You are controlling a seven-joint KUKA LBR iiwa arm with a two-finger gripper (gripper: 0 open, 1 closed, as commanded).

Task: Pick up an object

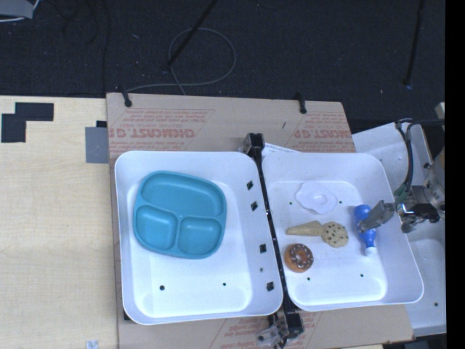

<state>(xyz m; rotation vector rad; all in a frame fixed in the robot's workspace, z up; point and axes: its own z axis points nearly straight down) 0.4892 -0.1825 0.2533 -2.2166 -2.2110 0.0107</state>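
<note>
Jaws at the right bin's right wall: you cannot tell from this angle whether the gripper is open or closed. Your left bin holds a blue sectioned plate. Just left of the gripper lies a blue-and-white object, then an ice-cream cone toy, a doughnut and a white piece.

Robot lab, bench, white bins, cables

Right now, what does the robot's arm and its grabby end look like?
At the right edge you see the tool: small, grey metal, with shiny silver parts. A dark cable loops up above it. The rest of the arm is cut off by the picture's edge, so its colours can't be seen here.
</note>
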